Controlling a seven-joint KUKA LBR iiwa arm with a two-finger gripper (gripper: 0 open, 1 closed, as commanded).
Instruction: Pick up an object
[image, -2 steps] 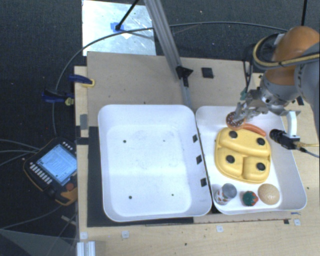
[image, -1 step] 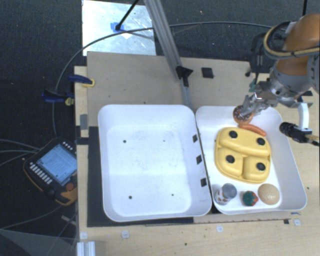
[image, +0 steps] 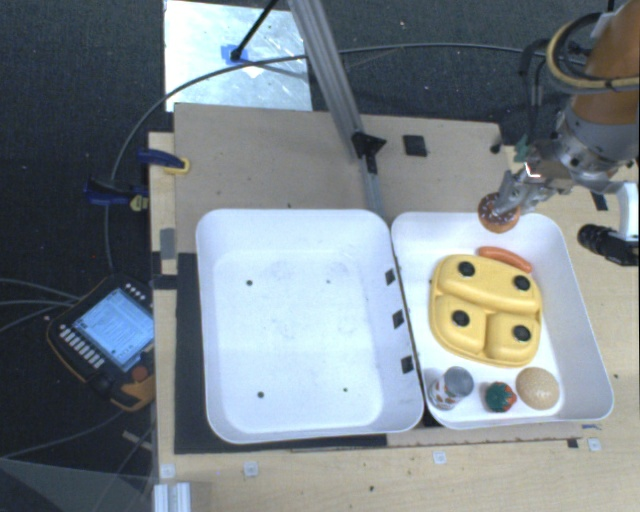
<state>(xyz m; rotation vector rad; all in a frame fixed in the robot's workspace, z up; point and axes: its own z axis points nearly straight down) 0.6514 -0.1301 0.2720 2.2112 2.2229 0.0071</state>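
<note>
Camera view looked down at a slant on my bench, with two white bins side by side. My gripper (image: 508, 200) hung at the far rim of the right bin (image: 580, 300), reaching in from the right under the orange band of my arm (image: 600, 70). Between my fingertips I held a small round brown thing, a doughnut (image: 498, 213) by its look, and my fingers were closed on it. It sat just above the bin's back edge, partly over the brown board beyond.

Below it in the right bin lay a yellow tray (image: 486, 308) with four dark spots on its lumps, filling most of the middle. A small orange sausage (image: 504, 258) lay just behind the tray, touching or nearly touching its far side. Along the near wall stood three small things in a row: a grey-topped jar (image: 452, 385), a green and red ball (image: 500, 397), and a tan egg (image: 537, 388).

The left bin (image: 215, 300) sat against the right one, their rims meeting. Off the bench to the left a handheld screen (image: 105, 330) lay on the dark floor among cables.
</note>
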